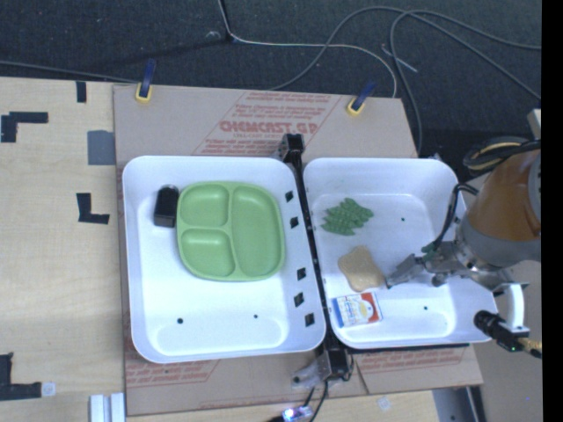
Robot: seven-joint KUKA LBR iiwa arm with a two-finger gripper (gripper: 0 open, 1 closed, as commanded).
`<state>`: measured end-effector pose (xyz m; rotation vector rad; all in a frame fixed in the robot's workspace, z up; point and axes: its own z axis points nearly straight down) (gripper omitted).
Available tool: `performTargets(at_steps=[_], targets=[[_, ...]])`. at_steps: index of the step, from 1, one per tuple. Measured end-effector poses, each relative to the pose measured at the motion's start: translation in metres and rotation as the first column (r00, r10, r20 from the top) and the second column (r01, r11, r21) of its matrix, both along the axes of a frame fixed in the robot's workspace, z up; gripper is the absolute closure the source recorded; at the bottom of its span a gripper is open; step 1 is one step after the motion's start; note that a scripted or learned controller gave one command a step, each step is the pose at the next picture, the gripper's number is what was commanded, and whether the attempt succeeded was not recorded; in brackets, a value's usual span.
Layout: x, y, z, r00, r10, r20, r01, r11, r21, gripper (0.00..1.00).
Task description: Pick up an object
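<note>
In the right bin (387,176) lie a green leafy piece (347,216), a tan bread-like lump (359,268) and a small white carton with red and blue print (356,309). My gripper (403,272) reaches in from the right, low over the bin floor, its tip just right of the tan lump. Nothing shows between its fingers. The orange band of the arm (506,205) hangs over the bin's right rim.
The left bin (141,262) holds a green three-compartment plate (231,230) and a small black block (165,206) at its left side. A black divider strip (303,236) runs between the bins. Cables cross the dark floor behind the bench.
</note>
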<state>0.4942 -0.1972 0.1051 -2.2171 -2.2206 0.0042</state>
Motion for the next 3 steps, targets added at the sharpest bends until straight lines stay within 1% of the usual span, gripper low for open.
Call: performTargets(at_steps=[1,2,3], targets=[[0.0,0.0,-0.021,1.0,-0.001,0.004,0.001,1.0,-0.002,0.0],[0.001,-0.001,-0.009,1.0,0.0,0.007,0.0,1.0,-0.004,1.0],[0.008,0.007,0.05,1.0,0.001,0.008,-0.001,1.0,-0.002,1.0]])
